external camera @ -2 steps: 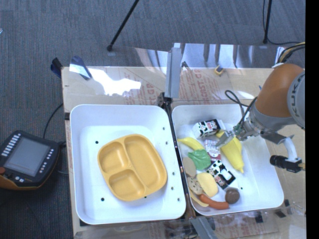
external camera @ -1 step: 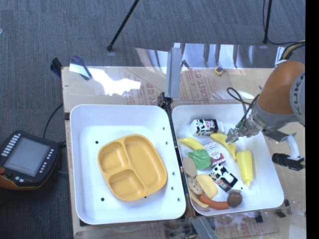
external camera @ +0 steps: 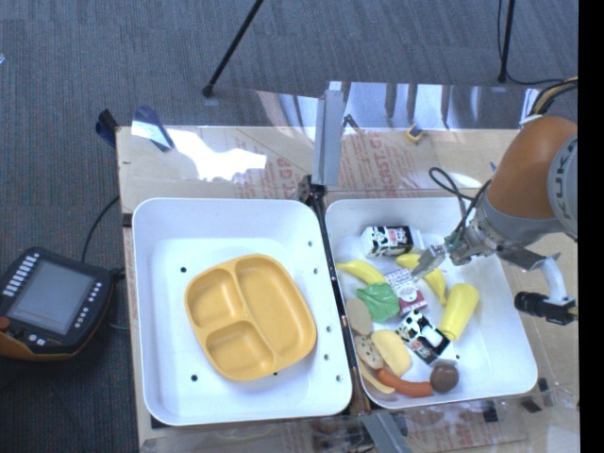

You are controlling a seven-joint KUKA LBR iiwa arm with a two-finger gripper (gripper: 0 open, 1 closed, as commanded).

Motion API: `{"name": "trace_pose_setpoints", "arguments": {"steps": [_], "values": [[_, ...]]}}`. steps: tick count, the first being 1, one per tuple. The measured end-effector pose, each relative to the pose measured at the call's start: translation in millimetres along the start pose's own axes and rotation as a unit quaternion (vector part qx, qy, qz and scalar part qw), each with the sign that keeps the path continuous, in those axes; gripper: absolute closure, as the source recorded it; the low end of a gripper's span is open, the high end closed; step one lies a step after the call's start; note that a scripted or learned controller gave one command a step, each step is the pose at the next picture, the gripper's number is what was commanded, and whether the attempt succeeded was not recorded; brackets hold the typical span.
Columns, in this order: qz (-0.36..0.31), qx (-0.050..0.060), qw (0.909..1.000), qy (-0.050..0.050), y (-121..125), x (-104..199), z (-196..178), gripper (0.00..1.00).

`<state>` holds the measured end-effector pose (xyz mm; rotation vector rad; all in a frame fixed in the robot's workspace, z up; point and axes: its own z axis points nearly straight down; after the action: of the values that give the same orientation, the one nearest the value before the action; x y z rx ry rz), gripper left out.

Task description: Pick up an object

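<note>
Objects for picking crowd the right bin [external camera: 514, 347], and my gripper [external camera: 436, 256] hangs low over them, near a banana [external camera: 362, 271] and a small yellow piece at my tips. My fingers are too small and blurred to judge; I cannot tell whether they are spread or pinching anything. Just left lies a cow-patterned carton [external camera: 389, 240], below it a green leafy piece [external camera: 379, 300], a yellow bottle [external camera: 459, 310], a second cow-patterned carton [external camera: 420, 333], a carrot [external camera: 408, 385] and a brown ball [external camera: 444, 376] (partly overlapping, hard to separate). My orange band [external camera: 528, 173] is cut off at the frame's right. The left bin [external camera: 165, 253] holds a yellow divided tray [external camera: 249, 315].
</note>
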<state>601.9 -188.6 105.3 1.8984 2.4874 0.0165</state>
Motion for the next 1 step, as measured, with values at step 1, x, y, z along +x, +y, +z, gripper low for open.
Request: {"name": "trace_pose_setpoints", "arguments": {"steps": [1], "values": [[0.002,0.0,1.0,0.001,0.3,-1.3,-9.0,1.0]]}}
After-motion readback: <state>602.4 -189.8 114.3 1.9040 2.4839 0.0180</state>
